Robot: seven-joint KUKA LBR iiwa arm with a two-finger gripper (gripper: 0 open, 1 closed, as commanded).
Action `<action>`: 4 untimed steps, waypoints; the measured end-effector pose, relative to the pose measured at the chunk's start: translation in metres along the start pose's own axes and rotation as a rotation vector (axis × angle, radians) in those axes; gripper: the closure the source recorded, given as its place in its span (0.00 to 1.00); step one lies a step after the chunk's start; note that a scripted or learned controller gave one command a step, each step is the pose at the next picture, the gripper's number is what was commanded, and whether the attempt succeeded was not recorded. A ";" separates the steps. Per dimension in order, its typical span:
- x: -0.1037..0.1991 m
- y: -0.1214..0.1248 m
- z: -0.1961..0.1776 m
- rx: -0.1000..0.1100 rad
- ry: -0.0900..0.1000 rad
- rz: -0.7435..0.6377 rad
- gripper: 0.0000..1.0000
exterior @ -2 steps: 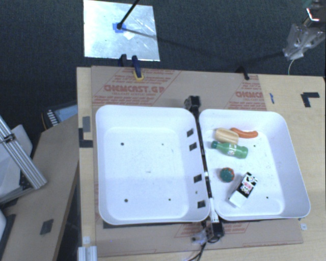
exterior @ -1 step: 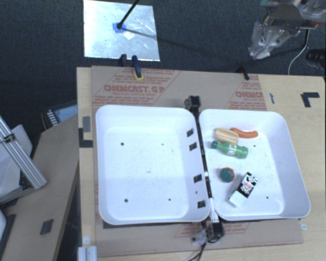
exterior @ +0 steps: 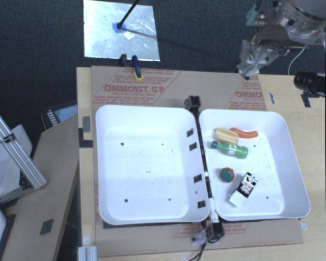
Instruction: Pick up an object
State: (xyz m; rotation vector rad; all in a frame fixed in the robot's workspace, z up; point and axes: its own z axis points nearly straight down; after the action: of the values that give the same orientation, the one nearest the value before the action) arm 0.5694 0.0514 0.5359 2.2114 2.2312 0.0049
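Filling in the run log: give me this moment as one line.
gripper: above bench, behind right bin, nothing held | right bin: bun, sausage, green bottle, green ball, carton | pick: not begun

From my remote station I saw dark blue carpeted floor, a shiny square metal sheet, and a tan wooden bench.

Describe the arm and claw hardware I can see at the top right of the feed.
The claw is pale metallic grey, narrowing to a tip, hung under a bulkier silver-grey wrist housing. A teal-green piece sits on the housing's left side. A thin light cable loops down on its right. A separate black fitting sits just below that.
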 end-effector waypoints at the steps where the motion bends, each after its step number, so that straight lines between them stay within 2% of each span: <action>1: 0.044 -0.037 0.001 0.001 0.000 0.000 1.00; 2: 0.090 -0.074 0.176 0.018 -0.005 0.001 1.00; 3: 0.107 -0.082 0.091 -0.007 0.002 0.002 1.00; 4: 0.131 -0.082 0.023 -0.007 0.002 0.002 1.00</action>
State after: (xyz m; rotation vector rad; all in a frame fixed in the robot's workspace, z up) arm 0.4867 0.1820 0.5133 2.2111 2.2270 0.0153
